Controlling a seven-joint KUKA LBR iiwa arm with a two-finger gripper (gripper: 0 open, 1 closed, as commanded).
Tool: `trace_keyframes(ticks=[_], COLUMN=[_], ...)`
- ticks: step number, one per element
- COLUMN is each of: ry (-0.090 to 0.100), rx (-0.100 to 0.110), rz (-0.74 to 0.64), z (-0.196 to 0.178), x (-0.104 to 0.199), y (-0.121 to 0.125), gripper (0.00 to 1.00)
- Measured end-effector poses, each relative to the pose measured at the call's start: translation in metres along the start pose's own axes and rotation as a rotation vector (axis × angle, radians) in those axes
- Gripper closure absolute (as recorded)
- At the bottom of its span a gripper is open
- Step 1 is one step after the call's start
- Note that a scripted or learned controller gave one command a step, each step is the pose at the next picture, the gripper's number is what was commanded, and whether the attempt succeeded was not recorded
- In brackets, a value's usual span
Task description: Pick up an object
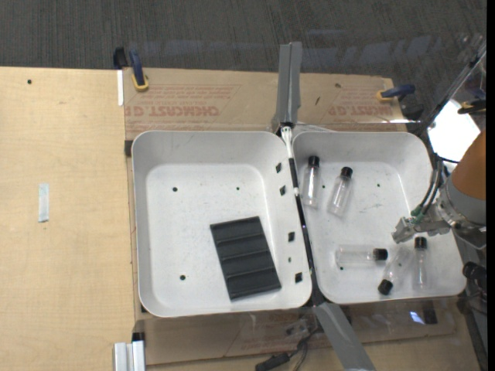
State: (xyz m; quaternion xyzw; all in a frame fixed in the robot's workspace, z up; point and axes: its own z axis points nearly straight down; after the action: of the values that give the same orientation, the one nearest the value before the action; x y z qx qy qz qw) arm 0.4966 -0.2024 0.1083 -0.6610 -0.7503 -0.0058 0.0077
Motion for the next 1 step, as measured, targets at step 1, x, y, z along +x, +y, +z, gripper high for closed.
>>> trace_keyframes(ticks=[1], ry=[0.001], rx=[0.0], rz=[-0.001], z=[0.0], x=[0.0006], y=[0.0003], gripper=[0.0])
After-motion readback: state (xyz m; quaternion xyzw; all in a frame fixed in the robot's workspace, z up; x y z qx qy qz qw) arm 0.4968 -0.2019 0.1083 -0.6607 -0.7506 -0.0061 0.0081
